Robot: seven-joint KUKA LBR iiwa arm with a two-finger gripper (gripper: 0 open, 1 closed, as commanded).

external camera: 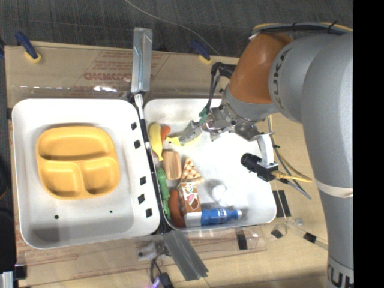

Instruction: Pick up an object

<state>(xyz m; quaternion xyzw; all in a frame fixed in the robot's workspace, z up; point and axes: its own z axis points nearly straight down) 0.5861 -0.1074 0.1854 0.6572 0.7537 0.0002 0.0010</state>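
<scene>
The claw (pixel 193 131) hung low in the right bin (pixel 264 212), near its upper left part, and I could not tell how it stood. The objects lay along the left wall of this bin, just below and left of the claw: a banana (pixel 155 138), a brown block (pixel 171 164), a small carton (pixel 191 198) and a blue bottle (pixel 219 215) lying lengthwise. The tips of the claw were hard to make out.

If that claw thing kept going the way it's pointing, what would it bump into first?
Likely the yellow, banana-like item by the divider in the right bin. The gripper points toward the left of the view, at that pile. Its height above the bin is unclear, so it might pass over.
</scene>
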